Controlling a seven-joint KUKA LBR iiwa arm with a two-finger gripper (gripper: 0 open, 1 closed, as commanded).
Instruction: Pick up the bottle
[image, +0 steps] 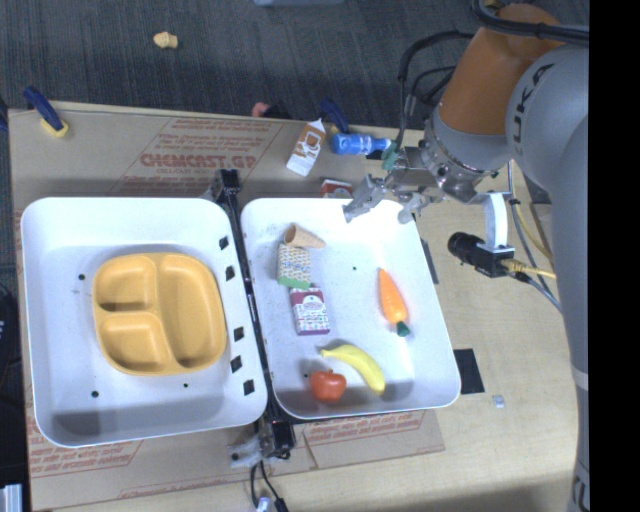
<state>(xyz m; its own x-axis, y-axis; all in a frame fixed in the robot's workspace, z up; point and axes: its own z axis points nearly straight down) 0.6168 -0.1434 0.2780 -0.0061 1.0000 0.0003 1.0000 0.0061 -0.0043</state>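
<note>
While the arm (520, 90) reaches in from the right, its jaws (385, 203) hang over the far right corner of the right bin (432, 345), spread apart with nothing between them. The bottle (357, 144) lies outside both bins, on its side on the surface beyond the right bin's far edge, just behind the jaws and apart from them. It is small and blue, with a paler end pointing right; finer detail is too small to tell. Close to its left sits a small white carton (306, 149) with a brown patch, tilted.

Inside the right bin lie a patterned box with a tan top (295, 260), a small dark red carton (312, 310) just below it, an orange carrot (392, 297) with a green end toward the right side, and a yellow banana (357, 364) touching a red tomato (327, 385) near the front edge. The left bin (50, 330) holds a yellow divided plate (160, 310) with three compartments. A black strip with clips (243, 290) runs between the two bins.

Both bins rest on a sheet of brown cardboard (190, 150) printed with red lettering, laid on a pale wooden surface (510, 420). Blue clamps (45, 110) grip the cardboard at its far edge. Beyond the surface, the floor (250, 50) is dark grey carpet, with a small yellow scrap (164, 40) lying on it. Black cables (500, 255) trail beside the arm at the right.
</note>
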